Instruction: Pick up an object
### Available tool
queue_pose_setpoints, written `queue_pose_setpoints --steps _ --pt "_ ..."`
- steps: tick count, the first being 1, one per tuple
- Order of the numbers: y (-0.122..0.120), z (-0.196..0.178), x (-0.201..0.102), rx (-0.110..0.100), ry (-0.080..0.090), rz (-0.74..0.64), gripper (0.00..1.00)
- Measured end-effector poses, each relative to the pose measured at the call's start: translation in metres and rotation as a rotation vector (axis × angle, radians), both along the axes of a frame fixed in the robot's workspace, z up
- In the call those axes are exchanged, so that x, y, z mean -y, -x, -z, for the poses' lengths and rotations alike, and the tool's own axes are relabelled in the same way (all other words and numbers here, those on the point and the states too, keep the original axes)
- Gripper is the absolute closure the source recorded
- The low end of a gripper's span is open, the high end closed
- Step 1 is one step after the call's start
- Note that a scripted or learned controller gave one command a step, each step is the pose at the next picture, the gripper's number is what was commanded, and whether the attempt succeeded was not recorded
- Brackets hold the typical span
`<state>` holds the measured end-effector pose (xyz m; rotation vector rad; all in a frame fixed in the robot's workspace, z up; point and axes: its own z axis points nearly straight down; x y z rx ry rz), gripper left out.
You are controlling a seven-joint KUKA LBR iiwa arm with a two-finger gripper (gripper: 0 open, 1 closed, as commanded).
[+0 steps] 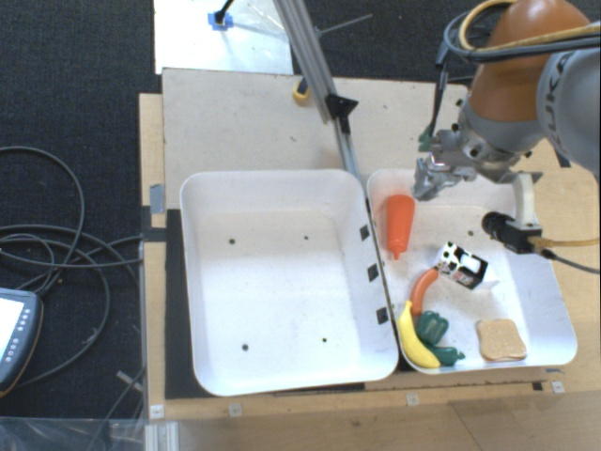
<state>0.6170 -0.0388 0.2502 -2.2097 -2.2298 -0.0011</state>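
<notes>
**A:** Where does your hand (430, 178) sit?

**B:** You find it above the far rim of the right bin (554, 294), just beyond the orange carrot (398, 222). You can't tell whether it is apart or together; the metal there blurs into one lump.

**A:** How much room do you have?

**B:** Your left bin (211, 252) gives you a wide bare floor. The right one is crowded: the carrot lies near the shared wall, a black-and-white cow toy (463, 266) sits mid-bin, and a banana (414, 338), a dark green piece (436, 334) and a thin orange-red strip (423, 287) bunch at the near left corner. A tan bread slice (500, 339) lies near the near right rim.

**A:** Anything hard to read?

**B:** Your arm (526, 64) is cut off at the right edge. A slanting grey pole (315, 54) crosses the counter (244, 120) and meets the bins' divide. You can't make out what the green piece is.

**A:** And around you?

**B:** Dark carpet (75, 64), loose cables (66, 242) at left, and a tablet (14, 332) at the edge.
</notes>
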Motion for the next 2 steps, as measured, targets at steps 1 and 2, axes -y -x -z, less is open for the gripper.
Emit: queue_pose_setpoints --steps 1,2 --pt "0.023 -0.001 -0.059 0.0 -0.001 -0.001 1.0" --pt "0.045 0.013 -0.113 -0.001 -0.001 -0.001 1.0"
